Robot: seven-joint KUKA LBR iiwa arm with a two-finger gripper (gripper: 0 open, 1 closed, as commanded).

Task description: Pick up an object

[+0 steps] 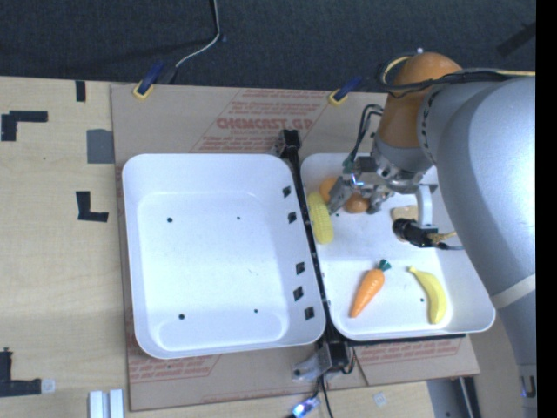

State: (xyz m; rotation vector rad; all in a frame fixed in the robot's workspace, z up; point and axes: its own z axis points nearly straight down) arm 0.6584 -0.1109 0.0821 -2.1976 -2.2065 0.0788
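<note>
tool low in the right bin, over an orange item by the corn

i had the tool down at the back of the right bin, right over a small orange item beside the corn at the divider; i couldn't tell whether its fingers were apart or together. carrot and banana lay loose near the front, well apart from it, so i judged them not the target. left bin sat alongside on the desk.
</note>
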